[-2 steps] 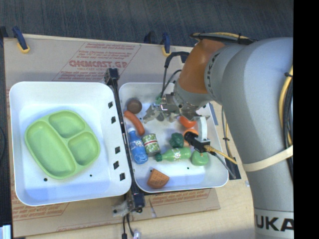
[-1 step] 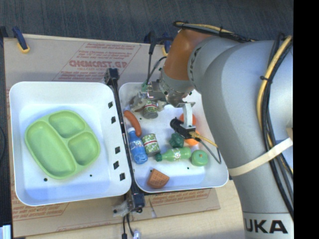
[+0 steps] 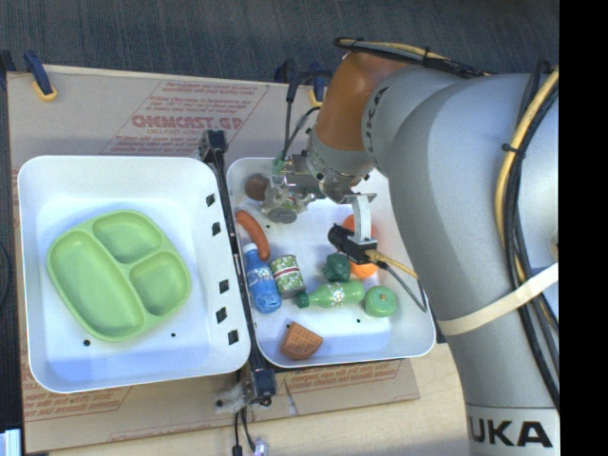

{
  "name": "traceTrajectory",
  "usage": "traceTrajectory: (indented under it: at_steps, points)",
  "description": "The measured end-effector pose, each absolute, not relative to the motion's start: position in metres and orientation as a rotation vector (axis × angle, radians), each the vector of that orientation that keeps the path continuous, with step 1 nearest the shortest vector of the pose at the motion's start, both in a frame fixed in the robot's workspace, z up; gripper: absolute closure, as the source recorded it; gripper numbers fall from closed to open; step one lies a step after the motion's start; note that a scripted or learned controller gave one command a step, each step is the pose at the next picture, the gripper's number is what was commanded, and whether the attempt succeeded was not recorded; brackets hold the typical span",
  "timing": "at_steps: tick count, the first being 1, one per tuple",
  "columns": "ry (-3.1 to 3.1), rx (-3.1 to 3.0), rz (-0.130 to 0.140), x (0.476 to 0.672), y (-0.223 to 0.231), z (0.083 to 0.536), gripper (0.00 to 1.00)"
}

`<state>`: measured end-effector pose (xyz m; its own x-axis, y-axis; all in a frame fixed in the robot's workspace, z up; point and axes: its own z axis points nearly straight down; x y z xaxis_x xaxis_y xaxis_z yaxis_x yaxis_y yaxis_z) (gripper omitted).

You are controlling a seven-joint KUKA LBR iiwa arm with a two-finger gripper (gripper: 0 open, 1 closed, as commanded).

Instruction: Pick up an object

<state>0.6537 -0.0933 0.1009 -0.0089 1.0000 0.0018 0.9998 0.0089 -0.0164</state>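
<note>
Arm: the grey arm with its orange band [image 3: 347, 88] reaches in from 3 o'clock and bends down over the far end of the right bin.
Claw: the claw [image 3: 285, 200] hangs low at the 12 o'clock end of the right bin; whether it is apart, together or clamped on something I cannot tell, as the wrist hides much of it.
Right bin: the right bin [image 3: 410, 335] bears all the small things.
Brown ball: a brown ball [image 3: 256, 187] lies just beside the claw, at its 9 o'clock.
Sausage: a toy sausage [image 3: 252, 231] lies at the claw's 7 o'clock, along the bin's left wall.
Blue bottle: a blue bottle [image 3: 261, 280] lies just at 6 o'clock of the sausage.
Can: a small can [image 3: 287, 275] sits touching the bottle's 3 o'clock side.
Green bottle: a green bottle [image 3: 332, 297] lies on its side near the bin's middle.
Green round piece: a green round piece [image 3: 381, 301] sits at its 3 o'clock.
Cone: a brown waffle cone [image 3: 300, 341] rests near the 6 o'clock wall.
Left bin: the left bin [image 3: 57, 183] holds a green divided plate [image 3: 119, 274] with three compartments.
Surface: the surface [image 3: 190, 107] under both bins is covered with cardboard printed in red.
</note>
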Motion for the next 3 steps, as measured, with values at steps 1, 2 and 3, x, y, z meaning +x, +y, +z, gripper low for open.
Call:
traceTrajectory:
  at_steps: [1,2,3]
  points:
    - [-2.228,-2.215,-0.002,0.657,-0.081,0.194,1.00]
    - [-2.225,-2.218,0.001,0.656,-0.136,0.183,1.00]
    - [-2.227,-2.214,-0.001,0.657,-0.083,0.231,1.00]
